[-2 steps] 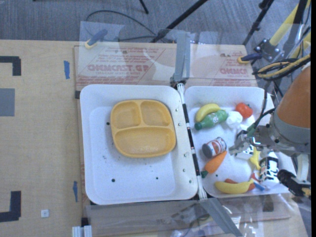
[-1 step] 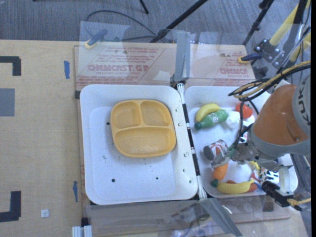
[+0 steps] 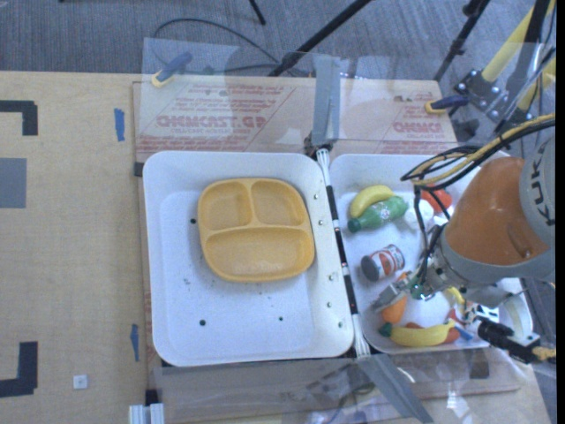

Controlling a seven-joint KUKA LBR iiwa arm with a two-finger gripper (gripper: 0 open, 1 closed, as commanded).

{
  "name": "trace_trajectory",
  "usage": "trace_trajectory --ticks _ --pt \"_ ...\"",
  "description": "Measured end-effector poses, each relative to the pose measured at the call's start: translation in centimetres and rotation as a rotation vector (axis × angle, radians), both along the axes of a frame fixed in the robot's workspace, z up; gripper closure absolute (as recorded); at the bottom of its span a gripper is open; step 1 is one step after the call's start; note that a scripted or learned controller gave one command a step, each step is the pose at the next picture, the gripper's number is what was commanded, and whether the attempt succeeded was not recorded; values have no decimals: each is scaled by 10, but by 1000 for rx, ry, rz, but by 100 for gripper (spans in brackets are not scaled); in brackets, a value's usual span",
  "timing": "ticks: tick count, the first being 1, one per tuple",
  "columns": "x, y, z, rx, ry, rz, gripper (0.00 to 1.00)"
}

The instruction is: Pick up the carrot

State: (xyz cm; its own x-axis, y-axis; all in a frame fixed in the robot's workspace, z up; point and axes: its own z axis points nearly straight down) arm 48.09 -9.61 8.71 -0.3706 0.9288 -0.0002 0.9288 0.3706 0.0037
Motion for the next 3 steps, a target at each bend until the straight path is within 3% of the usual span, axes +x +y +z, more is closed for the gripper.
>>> trace_trajectory --ticks 1,2,3 --pt "3 -6 0 1 -2 -138 0" --pt "5 -8 11 -1 -10 -141 100" --pt "16 -44 29 -2 0 -399 100"
